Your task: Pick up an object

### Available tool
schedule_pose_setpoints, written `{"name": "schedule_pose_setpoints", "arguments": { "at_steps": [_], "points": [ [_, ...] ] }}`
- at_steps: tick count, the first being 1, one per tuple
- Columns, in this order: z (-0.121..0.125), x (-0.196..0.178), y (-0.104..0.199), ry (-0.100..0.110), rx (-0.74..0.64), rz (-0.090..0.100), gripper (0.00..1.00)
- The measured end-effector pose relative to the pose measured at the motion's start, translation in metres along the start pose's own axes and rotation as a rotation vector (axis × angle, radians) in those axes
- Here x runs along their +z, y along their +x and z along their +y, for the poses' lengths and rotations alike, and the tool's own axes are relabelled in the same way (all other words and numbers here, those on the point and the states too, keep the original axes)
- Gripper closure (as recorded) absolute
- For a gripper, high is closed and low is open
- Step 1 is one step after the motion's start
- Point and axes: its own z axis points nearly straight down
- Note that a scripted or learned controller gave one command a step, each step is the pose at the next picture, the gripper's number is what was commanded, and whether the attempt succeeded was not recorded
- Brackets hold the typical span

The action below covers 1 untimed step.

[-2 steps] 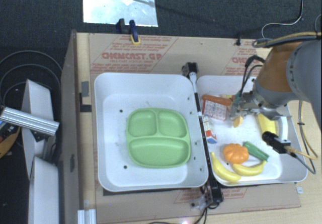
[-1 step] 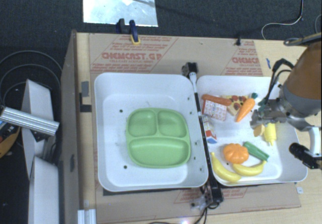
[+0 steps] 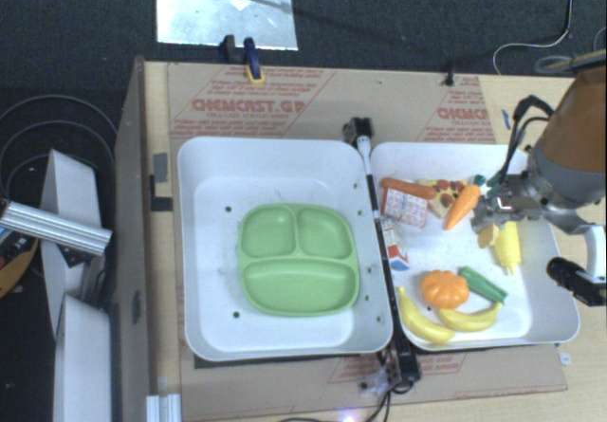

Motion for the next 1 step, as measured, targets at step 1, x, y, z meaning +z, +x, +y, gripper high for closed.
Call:
{"name": "schedule_pose_setpoints", "arguments": {
  "at_steps": [1],
  "points": [
    [0.0086,-0.0122,0.0279,0.001,-0.002,0.001,1.0]
  ]
}}
